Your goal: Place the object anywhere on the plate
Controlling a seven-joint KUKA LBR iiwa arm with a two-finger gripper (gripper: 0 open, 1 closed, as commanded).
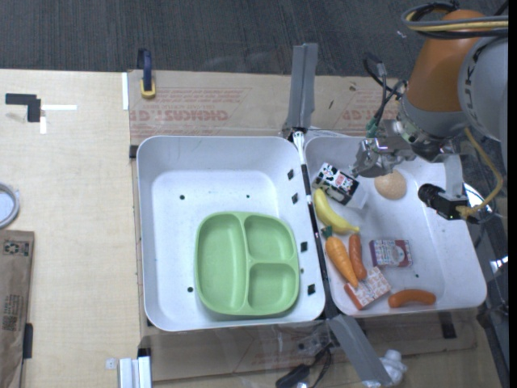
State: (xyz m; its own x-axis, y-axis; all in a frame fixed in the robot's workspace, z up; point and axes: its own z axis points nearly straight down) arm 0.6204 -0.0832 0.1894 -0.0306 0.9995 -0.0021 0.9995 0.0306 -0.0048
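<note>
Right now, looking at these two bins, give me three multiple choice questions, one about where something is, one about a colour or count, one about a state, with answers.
1. Which bin holds the plate?
A. left bin
B. right bin
C. neither

2. What colour is the plate?
A. white
B. green
C. orange

3. How does the banana lie relative to the plate?
A. on it
B. leaning on its rim
C. apart, in the other bin

Answers:
1 A, the plate sits in the left bin.
2 B, it is light green with three compartments.
3 C, the banana lies in the right bin, near the carrots.
</note>
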